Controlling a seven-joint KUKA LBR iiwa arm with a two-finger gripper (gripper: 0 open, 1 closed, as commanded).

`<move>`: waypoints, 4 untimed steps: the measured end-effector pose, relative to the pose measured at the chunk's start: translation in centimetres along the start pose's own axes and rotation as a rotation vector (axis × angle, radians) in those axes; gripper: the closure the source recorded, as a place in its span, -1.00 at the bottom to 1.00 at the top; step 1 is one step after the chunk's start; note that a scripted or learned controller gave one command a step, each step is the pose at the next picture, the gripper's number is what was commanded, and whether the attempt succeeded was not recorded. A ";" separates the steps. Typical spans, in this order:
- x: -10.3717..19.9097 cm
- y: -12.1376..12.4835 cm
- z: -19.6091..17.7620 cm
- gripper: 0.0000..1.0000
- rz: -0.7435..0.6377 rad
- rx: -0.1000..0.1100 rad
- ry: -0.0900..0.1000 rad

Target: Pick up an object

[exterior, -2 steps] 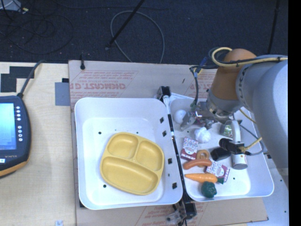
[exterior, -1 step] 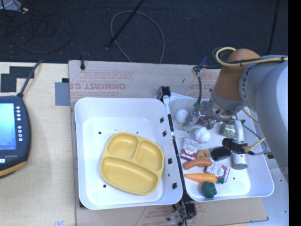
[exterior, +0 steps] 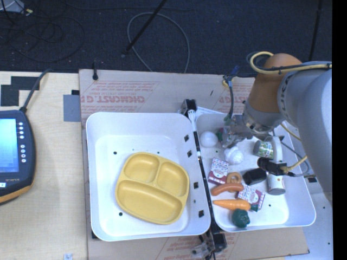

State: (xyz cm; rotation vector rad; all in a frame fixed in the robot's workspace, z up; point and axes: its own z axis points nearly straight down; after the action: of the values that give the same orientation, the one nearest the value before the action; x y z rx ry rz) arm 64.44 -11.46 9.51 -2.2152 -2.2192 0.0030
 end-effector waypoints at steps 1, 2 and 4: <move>0.0 0.0 0.0 -1.00 0.000 0.000 -0.001; 0.4 -0.1 0.9 -1.00 0.001 0.000 -0.003; 1.0 -0.1 0.9 -1.00 0.000 0.000 -0.003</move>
State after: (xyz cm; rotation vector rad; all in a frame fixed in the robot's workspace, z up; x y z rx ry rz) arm 64.35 -10.50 8.61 -2.2172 -2.2208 0.0060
